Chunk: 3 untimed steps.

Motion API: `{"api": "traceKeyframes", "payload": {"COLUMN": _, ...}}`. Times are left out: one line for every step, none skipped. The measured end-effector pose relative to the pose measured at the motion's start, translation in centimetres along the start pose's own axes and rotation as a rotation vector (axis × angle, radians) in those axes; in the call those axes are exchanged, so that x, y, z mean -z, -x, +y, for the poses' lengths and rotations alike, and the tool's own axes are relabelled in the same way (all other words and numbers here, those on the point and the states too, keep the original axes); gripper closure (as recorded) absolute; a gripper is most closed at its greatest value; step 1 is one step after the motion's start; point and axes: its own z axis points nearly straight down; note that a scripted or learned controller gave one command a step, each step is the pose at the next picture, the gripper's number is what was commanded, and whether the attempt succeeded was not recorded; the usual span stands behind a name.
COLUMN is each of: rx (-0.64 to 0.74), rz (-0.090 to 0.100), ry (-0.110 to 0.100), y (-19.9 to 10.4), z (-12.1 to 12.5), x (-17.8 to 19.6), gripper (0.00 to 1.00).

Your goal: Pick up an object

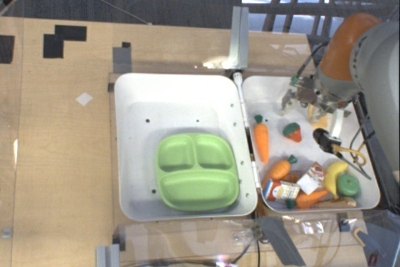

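Observation:
My gripper [304,103] hangs over the far part of the right bin [275,92], above bare white floor. Nothing can be seen held in it. A red strawberry with a green top [292,130] lies just in front of it. A long orange carrot [261,142] lies by the bin's left wall. Nearer the front are a small carrot [279,169], another carrot [310,199], a banana [335,173], a green apple [348,184], a white and red packet [310,179] and a small printed box [286,192].
The left bin [144,103] holds a green divided plate [197,171] in its front half. A metal post [239,40] stands behind the ridge between the bins. The grey arm with its orange band [350,47] comes in from the right.

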Motion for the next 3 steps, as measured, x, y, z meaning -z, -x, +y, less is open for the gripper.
{"api": "traceKeyframes", "payload": {"rx": 0.032, "rz": 0.002, "ry": 0.002, "y": -1.6, "z": -4.2, "x": 0.2, "gripper": 0.00}}
{"api": "traceKeyframes", "payload": {"rx": 0.034, "rz": 0.007, "ry": 0.011, "y": -2.0, "z": -3.9, "x": 1.5, "gripper": 1.00}}
{"api": "traceKeyframes", "payload": {"rx": -0.063, "rz": 0.003, "ry": 0.004, "y": -2.7, "z": -4.6, "x": 0.4, "gripper": 1.00}}
